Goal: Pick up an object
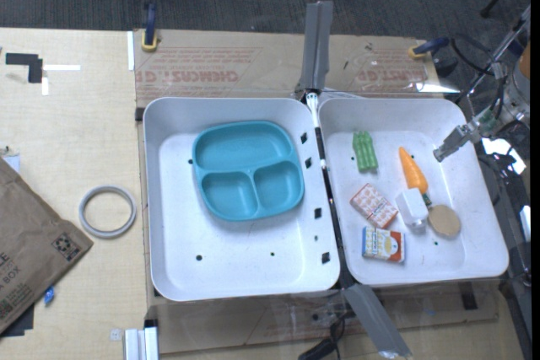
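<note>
Objects are lying in the right bin (498,261): a green piece (364,151) near the top, an orange carrot (413,169) beside it, a pink packet (373,206), a white block (413,207), a tan round disc (444,221) and a small colourful carton (383,244). I am hanging my gripper (445,149) over that bin's right edge, apart from them all; whether it is open or closed I cannot tell. A blue divided tray (249,170) is sitting in the left bin (169,265), and a tape ring (107,210) is lying on the table (67,139).
</note>
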Motion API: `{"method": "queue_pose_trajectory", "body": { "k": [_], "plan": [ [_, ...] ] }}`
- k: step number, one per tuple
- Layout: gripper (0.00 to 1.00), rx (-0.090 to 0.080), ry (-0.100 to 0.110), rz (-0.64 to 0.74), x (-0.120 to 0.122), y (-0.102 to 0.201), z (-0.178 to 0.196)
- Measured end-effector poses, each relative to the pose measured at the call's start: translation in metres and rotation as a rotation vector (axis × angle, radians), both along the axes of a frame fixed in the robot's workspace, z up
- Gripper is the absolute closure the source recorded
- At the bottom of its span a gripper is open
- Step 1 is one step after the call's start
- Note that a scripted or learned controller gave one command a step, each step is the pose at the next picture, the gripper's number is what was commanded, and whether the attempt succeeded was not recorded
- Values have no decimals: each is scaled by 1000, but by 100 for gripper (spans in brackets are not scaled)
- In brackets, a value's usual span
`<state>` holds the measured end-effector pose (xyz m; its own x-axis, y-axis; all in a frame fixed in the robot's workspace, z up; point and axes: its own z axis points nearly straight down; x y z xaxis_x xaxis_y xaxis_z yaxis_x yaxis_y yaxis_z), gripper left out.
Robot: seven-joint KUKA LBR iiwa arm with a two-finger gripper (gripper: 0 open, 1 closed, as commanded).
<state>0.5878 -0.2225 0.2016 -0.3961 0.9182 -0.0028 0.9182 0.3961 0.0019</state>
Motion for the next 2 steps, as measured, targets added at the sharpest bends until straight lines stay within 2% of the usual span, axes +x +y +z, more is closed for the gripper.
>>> {"method": "queue_pose_trajectory", "body": {
  "k": [1,2],
  "plan": [
    [0,6,0,-129,28,5,-109],
    [100,3,-2,-129,28,4,-99]
  ]
}}
